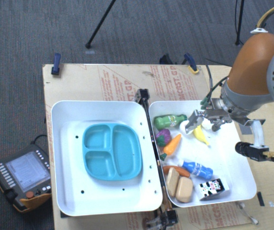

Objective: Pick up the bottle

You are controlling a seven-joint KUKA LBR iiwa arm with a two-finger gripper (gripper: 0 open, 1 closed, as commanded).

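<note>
Two bottles lie in the right bin (245, 174). A green bottle (170, 120) rests on its side near the bin's back left. Toward the front, a blue bottle (198, 168) with a white label also lies flat. My gripper (204, 124) hangs over the back middle of this bin, just right of the green bottle and above a yellow banana (201, 135). It is open, its fingers spread, with nothing held between them. The blue bottle lies well in front of the gripper.
Purple grapes (163, 137), a carrot (172, 144), bread pieces (180, 186) and a black-and-white carton (210, 188) crowd the right bin. The left bin (65, 123) holds a teal divided plate (112, 151). A control pendant (24, 176) sits off the bench at left.
</note>
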